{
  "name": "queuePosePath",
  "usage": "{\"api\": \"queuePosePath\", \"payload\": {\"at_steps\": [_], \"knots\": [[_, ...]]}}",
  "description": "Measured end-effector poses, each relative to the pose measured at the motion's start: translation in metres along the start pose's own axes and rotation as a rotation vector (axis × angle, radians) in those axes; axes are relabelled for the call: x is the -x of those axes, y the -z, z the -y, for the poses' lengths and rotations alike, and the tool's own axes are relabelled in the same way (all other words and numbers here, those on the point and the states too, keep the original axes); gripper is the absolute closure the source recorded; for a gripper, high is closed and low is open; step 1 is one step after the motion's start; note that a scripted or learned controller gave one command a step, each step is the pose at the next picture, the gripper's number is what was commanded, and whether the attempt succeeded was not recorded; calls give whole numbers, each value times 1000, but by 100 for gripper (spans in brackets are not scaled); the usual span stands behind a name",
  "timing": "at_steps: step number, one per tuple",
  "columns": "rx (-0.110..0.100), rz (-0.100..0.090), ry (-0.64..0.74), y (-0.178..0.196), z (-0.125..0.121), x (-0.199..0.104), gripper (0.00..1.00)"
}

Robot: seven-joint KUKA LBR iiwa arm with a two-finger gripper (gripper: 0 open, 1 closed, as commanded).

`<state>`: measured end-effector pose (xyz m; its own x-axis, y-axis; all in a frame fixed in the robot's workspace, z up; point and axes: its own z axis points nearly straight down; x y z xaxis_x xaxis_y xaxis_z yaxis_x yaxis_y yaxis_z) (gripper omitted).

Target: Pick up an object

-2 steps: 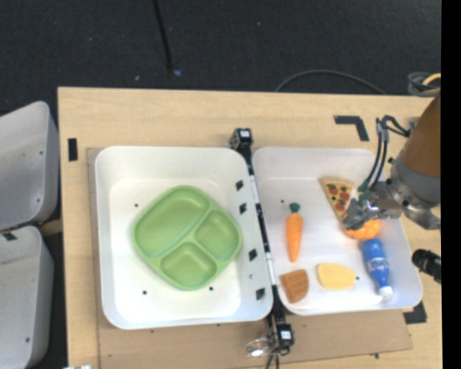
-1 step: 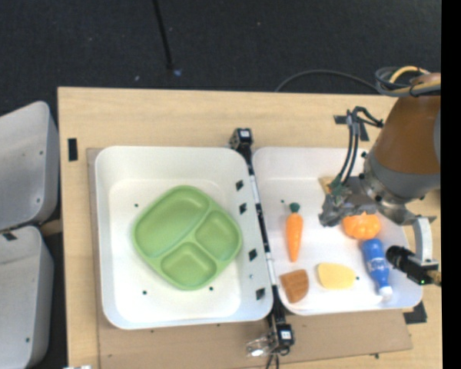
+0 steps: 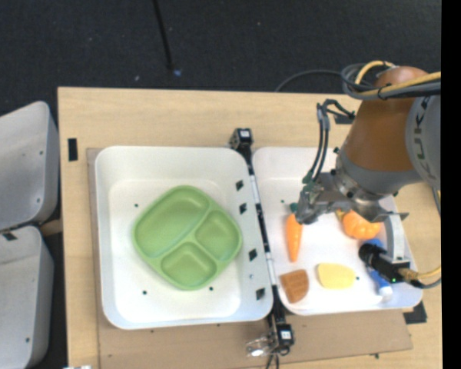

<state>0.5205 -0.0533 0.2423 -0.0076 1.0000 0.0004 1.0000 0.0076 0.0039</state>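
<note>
My jaws (image 3: 307, 210) sit low in the right bin (image 3: 280, 167), just above the carrot (image 3: 293, 238); their opening cannot be determined. The yellow piece (image 3: 336, 276) and brown piece (image 3: 295, 284) lie below the carrot.

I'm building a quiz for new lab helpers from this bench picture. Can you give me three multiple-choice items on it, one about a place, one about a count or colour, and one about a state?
1. Where does the green divided plate lie?
A. in the left bin
B. in the right bin
C. on the bare bench

2. How many compartments does that plate have?
A. two
B. three
C. five

3. How does the carrot stand relative to the gripper?
A. lifted clear of the bin
B. lying on the bin floor right under the gripper
C. resting on the plate

Answers: 1 A, the plate sits alone in the left bin. 2 B, one long section and two smaller ones show. 3 B, the carrot lies on the floor of the right bin, beside the brown piece and the yellow piece.
</note>
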Motion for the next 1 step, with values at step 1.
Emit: {"api": "queuePosePath", "payload": {"at_steps": [1], "knots": [[-2, 0, -1, -2, -17, -43, 100]]}}
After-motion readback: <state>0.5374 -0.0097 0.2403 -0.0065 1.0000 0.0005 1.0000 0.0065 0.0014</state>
